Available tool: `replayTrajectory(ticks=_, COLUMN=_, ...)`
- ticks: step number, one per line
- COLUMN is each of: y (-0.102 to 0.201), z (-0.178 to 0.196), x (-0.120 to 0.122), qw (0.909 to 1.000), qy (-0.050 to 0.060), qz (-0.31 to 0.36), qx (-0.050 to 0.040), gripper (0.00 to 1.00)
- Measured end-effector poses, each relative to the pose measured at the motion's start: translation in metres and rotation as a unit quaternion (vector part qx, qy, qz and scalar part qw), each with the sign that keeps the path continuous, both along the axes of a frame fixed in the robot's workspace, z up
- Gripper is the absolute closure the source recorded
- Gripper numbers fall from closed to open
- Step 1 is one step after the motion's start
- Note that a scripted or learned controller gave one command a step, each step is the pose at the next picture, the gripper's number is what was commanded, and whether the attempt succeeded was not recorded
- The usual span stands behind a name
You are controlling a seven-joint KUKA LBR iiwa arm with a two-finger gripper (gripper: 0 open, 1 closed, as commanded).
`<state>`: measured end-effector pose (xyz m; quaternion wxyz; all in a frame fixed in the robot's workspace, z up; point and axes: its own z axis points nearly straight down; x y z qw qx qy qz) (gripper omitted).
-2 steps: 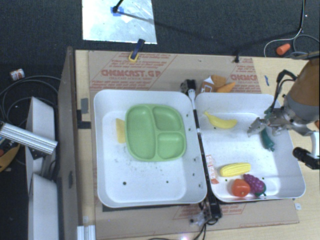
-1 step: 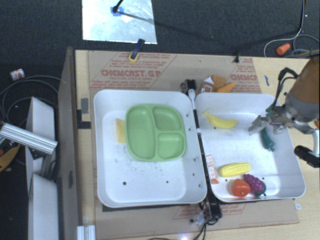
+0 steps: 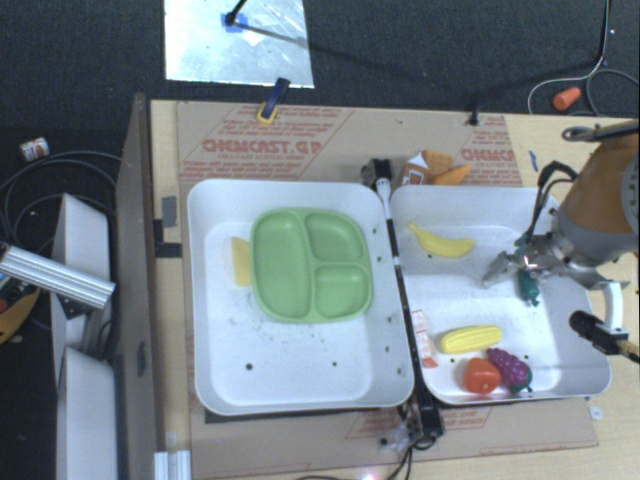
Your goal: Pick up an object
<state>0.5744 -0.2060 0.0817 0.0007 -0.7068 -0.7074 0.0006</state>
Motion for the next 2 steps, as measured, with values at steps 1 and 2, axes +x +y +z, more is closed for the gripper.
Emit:
replayTrajectory(ticks=1, y=-0.001, z=0.014, x=0.002, qw=1.0000, qy=-0.003, qz=0.000, qx=-0.0008, gripper=1.00)
replayTrajectory(ticks=2, y=0.071, z=0.105, x=0.042, qw=1.0000, qy=-0.007, qz=0.006, qx=-0.0001, gripper=1.00)
